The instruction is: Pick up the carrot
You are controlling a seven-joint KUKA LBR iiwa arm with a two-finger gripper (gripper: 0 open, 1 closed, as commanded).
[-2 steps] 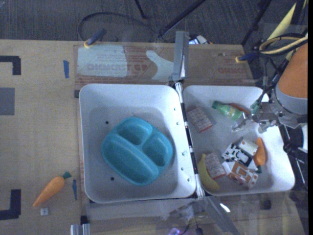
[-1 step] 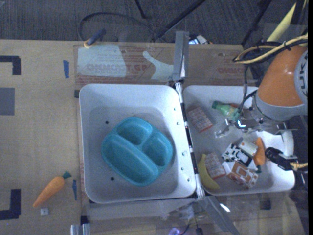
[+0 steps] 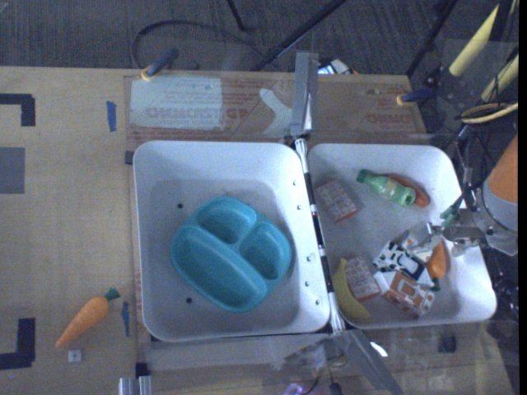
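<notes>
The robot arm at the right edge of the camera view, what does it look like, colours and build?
The arm is grey with an orange band above the wrist. Its gripper is small, pale metallic grey, with thin fingers. Finer markings are too blurred to read.

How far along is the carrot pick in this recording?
Done: the gripper is down in the right bin, right beside a small carrot next to the cow-patterned carton.
In hand: closing on that carrot; a firm grasp cannot be confirmed.
Left: lifting it out. Another carrot lies on the bench.
</notes>
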